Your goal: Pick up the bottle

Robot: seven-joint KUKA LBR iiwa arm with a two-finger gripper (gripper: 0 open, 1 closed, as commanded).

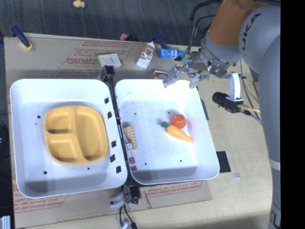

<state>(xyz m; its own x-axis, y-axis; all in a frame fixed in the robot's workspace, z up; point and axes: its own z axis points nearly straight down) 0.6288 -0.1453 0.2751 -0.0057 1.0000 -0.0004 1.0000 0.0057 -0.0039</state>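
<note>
Just bottle point(167, 53) beyond tool point(181, 79)

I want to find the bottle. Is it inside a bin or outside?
Outside. The blue bottle lies on its side on the cardboard behind the right bin, near the end effector.

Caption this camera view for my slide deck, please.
Gripper at the right bin's far rim; blue bottle lies behind it.

The grey arm point(267, 56) reaches in from the right, its tool point(181, 78) angled down-left.
</note>
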